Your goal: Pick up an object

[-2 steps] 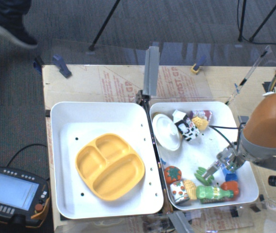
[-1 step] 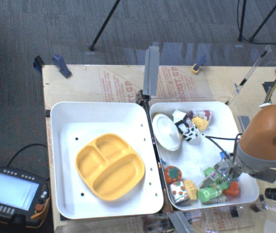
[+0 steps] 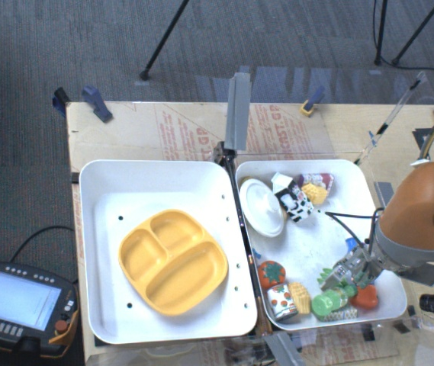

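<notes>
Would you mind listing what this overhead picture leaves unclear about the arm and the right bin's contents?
- Pincer: small and blurred in the camera view; its grip state is unreadable.
- Red object: the pincer overlaps it, so its shape is unclear.
- Arm: cut off at the picture's right.
- Patterned can: print too small to read.

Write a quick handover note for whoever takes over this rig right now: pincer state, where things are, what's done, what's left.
Pincer: low over the near right corner of the right white bin, above the green plastic toy and red round toy. Nothing is visibly held.
Right bin also holds a white round lid, black-and-white cow toy, red tomato toy and small printed can.
Left white bin: yellow divided plastic plate.
Done: approach. Left: grasp and lift an object.
</notes>
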`<act>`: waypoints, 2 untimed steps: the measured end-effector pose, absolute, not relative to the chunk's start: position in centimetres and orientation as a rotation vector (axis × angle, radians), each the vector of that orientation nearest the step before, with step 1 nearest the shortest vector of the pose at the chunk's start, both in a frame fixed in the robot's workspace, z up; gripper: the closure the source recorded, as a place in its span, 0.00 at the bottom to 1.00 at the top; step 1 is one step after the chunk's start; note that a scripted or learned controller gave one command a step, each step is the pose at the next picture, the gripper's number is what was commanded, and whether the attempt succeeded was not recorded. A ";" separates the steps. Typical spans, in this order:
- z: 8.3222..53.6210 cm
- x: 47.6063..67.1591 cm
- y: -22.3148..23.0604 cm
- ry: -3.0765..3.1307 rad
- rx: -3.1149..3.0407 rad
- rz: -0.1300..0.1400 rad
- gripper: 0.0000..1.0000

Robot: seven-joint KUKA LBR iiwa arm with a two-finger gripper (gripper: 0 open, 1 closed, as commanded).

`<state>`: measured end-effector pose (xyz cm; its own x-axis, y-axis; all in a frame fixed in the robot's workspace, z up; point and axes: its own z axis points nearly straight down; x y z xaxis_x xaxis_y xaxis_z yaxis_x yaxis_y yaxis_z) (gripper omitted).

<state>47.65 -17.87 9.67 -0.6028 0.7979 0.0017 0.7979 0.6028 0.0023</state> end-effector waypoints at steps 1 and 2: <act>9.7 47.6 -10.8 -2.771 -1.468 -0.001 1.00; 27.3 47.9 -10.2 -2.804 -1.440 -0.005 1.00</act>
